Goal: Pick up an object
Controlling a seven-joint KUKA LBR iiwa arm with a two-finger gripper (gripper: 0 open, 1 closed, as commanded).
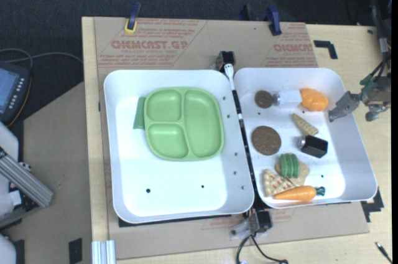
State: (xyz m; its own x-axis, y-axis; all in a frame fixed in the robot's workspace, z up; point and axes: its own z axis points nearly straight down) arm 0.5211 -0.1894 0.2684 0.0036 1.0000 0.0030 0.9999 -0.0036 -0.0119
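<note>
The right bin (354, 150) holds the loose objects: an orange piece (314, 99), a white bottle (287, 97), a small brown disc (263, 99), a large brown cookie (266, 140), a tan ridged stick (305, 125), a black block (314, 146), a green ribbed item (288, 165), a waffle piece (275, 183) and a carrot (296, 193). My gripper (359, 108) hangs over the bin's right rim, to the right of the orange piece. It is open, with nothing between its fingers.
The left bin (124, 182) carries a green divided plate (184, 122) with a green item tucked under its left edge. A black hinge strip runs between the bins. Clamps stand at the bench's far edge.
</note>
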